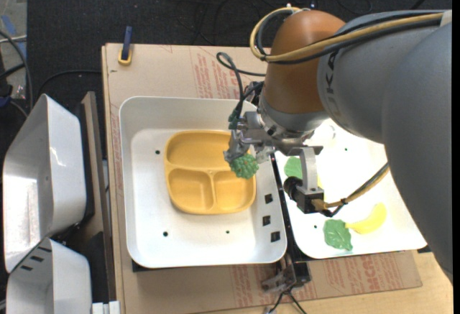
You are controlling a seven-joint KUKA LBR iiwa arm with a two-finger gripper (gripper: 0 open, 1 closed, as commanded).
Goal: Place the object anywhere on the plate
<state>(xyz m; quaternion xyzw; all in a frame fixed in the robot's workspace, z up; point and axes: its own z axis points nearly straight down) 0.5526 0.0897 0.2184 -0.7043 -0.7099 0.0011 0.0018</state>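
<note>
We hold a green, broccoli-like object in our end effector, whose fingers pinch it from above at the plate's right edge. The yellow divided plate lies in the left bin, near that bin's right wall, so the object hangs over the plate's upper right compartment, apparently ready for release. We judge that opening here would drop it on the plate, though close to the rim it could roll off. In the right bin, near the surface's front right corner, a green leafy piece and a yellow banana-like piece lie just beside each other.
</note>
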